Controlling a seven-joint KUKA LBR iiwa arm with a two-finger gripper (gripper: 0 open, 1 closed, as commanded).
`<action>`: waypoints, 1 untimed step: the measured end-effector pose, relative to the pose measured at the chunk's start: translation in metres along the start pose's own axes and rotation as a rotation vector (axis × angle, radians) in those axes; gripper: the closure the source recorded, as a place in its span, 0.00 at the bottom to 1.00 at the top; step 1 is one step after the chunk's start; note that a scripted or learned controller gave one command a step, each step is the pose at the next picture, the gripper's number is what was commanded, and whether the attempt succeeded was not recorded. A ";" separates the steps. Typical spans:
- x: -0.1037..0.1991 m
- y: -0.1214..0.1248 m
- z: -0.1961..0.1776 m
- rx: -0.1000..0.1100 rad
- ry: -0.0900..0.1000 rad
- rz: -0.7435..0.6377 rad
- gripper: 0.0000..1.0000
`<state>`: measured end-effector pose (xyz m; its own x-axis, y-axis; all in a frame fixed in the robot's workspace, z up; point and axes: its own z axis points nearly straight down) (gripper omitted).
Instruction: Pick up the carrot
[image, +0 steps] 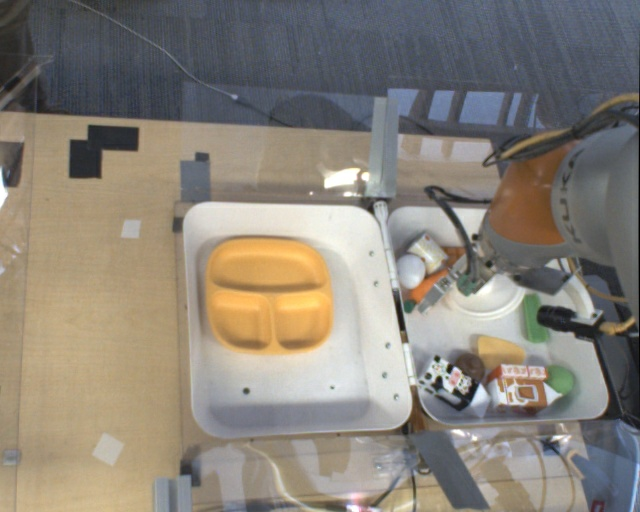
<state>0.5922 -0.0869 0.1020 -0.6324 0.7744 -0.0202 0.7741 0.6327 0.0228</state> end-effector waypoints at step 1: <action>0.046 0.058 -0.089 0.007 0.011 -0.012 0.00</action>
<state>0.6058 -0.0148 0.1913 -0.6418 0.7668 -0.0096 0.7667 0.6419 0.0153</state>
